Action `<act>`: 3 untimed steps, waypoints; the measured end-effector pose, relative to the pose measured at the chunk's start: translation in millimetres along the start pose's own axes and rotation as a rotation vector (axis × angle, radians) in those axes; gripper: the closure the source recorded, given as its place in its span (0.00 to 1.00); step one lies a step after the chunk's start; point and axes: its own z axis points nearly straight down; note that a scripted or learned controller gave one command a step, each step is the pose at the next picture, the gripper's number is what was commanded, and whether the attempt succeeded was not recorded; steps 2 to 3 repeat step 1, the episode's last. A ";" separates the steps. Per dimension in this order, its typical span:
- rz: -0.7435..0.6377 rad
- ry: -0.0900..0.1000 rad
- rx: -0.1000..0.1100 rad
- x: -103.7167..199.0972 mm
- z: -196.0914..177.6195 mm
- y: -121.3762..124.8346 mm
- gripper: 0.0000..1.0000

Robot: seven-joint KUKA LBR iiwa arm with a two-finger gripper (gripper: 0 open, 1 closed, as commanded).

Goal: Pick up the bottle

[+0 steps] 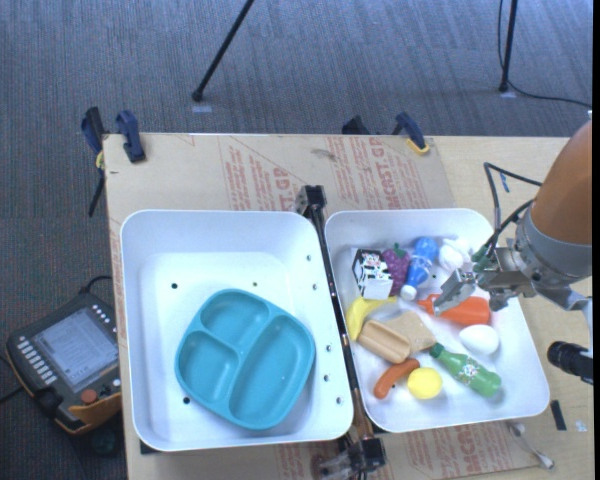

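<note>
The bottle (pixel 467 370) is green with a white label and lies on its side near the front of the right bin (pixel 533 366), neck pointing up-left. My gripper (pixel 456 294) hangs over the bin's middle right, above an orange carrot (pixel 471 313) and well behind the bottle. Its fingers stand open with nothing between them.
Crowded around the bottle are a yellow lemon (pixel 425 383), a sausage (pixel 394 377), a white egg (pixel 480 340), bread (pixel 411 330), purple grapes (pixel 395 265), a black-and-white cube (pixel 372 272) and a blue toy (pixel 424 251). The left bin (pixel 150 268) holds a blue divided plate (pixel 245 358).
</note>
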 end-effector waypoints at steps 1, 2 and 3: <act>0.001 0.002 0.002 0.1 -9.4 0.2 1.00; 0.001 0.002 0.002 0.1 -9.4 0.2 1.00; 0.001 0.002 0.002 0.1 -9.4 0.2 1.00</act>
